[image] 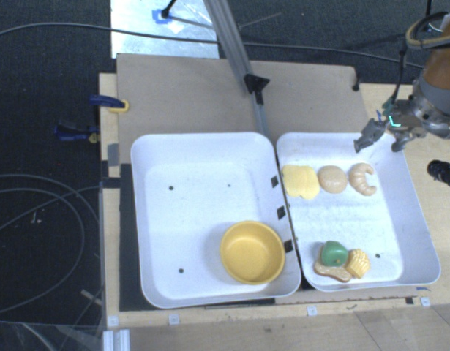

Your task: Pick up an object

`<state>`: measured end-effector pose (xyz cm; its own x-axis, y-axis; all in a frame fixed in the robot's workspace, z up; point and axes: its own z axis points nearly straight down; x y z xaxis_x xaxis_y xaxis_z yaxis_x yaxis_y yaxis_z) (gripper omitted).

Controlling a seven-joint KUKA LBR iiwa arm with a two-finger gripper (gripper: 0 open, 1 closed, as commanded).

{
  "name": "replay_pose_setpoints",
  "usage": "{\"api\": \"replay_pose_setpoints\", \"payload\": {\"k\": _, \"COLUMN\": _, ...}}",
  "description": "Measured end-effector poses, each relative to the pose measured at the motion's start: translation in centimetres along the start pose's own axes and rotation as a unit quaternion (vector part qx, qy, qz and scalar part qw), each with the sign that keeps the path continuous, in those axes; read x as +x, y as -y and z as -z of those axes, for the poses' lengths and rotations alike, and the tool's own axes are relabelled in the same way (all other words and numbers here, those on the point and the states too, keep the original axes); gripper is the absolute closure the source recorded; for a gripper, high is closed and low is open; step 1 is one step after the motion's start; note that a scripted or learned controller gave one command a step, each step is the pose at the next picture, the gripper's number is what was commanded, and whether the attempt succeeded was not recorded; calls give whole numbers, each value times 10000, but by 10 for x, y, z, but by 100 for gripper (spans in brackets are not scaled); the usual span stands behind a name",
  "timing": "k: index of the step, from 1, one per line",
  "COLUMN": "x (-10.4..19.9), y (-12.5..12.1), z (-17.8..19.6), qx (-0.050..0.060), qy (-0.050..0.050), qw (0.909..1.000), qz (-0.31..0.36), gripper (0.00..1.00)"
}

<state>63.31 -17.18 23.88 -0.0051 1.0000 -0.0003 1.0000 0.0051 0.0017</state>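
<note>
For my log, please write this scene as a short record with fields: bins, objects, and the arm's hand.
left bin: one yellow bowl, near front right corner
right bin: pale yellow piece, round beige piece, croissant in a row; green and yellow toy cluster in front
hand: open, above the right bin's far right corner, holding nothing

Arm (pixel 438 64) cut off at right edge; green toy (pixel 333 254) partly hidden.

1 fixed camera looks down at a slant from above the bench (pixel 188 97). It takes in both white bins (pixel 210 146), from moderately far.
</note>
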Motion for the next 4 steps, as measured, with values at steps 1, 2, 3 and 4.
{"api": "replay_pose_setpoints", "payload": {"k": 1, "x": 0, "y": 0, "z": 0, "qx": -3, "qy": 1, "qw": 10000, "qz": 1, "gripper": 0}}
{"api": "replay_pose_setpoints", "payload": {"k": 2, "x": 4, "y": 2, "z": -41, "qx": 6, "qy": 3, "qw": 10000, "qz": -9, "gripper": 0}}
{"api": "replay_pose_setpoints", "payload": {"k": 3, "x": 9, "y": -8, "z": -94, "qx": 9, "qy": 1, "qw": 10000, "qz": 16, "gripper": 0}}
{"api": "replay_pose_setpoints", "payload": {"k": 4, "x": 7, "y": -10, "z": -141, "qx": -33, "qy": 28, "qw": 10000, "qz": 13, "gripper": 0}}
